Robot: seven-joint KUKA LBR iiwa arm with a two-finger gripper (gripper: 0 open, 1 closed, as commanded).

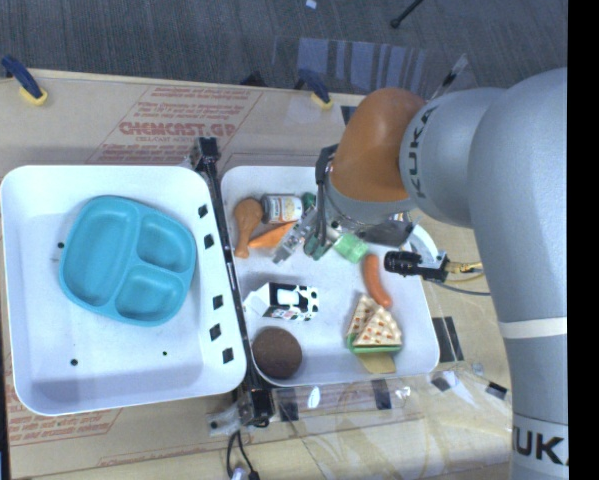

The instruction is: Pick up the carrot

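Nearest the camera, along the front wall of the right-hand shallow white bin [419, 353]: round dark brown ball-like object [276, 352] in the front left corner, triangular sandwich-shaped toy with tan top and green edge [375, 326] toward the front right. Just behind the ball, small black-and-white patterned block [293, 301]. Behind the sandwich toy, slim orange-red sausage-shaped piece [376, 279], lying lengthwise, apart from the sandwich toy.

To the left, in the left-hand shallow white bin [24, 318], light blue plastic plate with three compartments [127, 258], resting flat on the floor of that bin.

Farther back in the right bin, orange tapered plastic carrot [269, 236], lying on the bin floor near the left wall, touching or just beside a tan drumstick-shaped toy [246, 222]. Behind the carrot, small jar with a pale label [283, 208], lying on its side. Green piece [350, 247] partly hidden below the wrist.

Grey arm with orange band, entering from the right, with jaws [305, 241] low over the bin, just right of the carrot's thick end. Spread or pressed together: cannot tell. Carrot not seen between them.

Beyond the bins, brown cardboard-covered surface [169, 118] with red print, blue clamps at its far edge.
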